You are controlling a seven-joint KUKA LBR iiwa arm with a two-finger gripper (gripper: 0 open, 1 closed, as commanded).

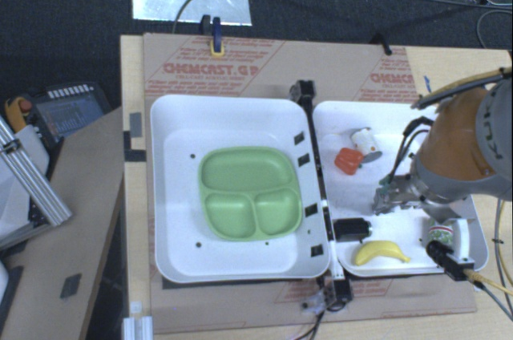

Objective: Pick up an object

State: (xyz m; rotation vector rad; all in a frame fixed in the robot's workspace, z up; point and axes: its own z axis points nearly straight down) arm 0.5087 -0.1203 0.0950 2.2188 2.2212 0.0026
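The right bin holds an orange-red piece, a small white cylinder, a yellow banana by the front wall and a can with a green label at the front right. My gripper hangs low over the middle of this bin, between the orange-red piece and the banana. Nothing shows between its tips. The arm's grey and orange wrist covers the bin's right part.
A green three-part plate lies in the left bin. A black clamp sits on the divider between the bins, just left of the banana. Cables run across the dark floor behind the bench.
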